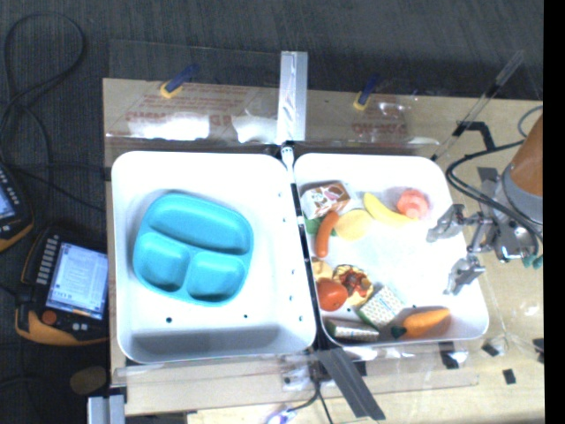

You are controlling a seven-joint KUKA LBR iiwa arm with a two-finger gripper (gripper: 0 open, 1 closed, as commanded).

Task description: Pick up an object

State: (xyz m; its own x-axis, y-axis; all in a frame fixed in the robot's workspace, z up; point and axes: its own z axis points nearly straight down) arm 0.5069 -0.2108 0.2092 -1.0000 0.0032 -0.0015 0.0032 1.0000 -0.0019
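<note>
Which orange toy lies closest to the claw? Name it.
The carrot in the right bin's near corner, just below the claw; the sausage lies across the bin.

Arm (530, 170) enters from right; pincer (456, 247) spread wide, nothing between fingers.

You saw the toys crowded in the right bin (441, 177), right of frame centre. A banana (381, 208) and a pink round piece (412, 203) lay near its upper wall. A carrot (425, 321) rested flat in the lower right corner, a tomato (331, 295) sat at the left wall, lower down.
</note>
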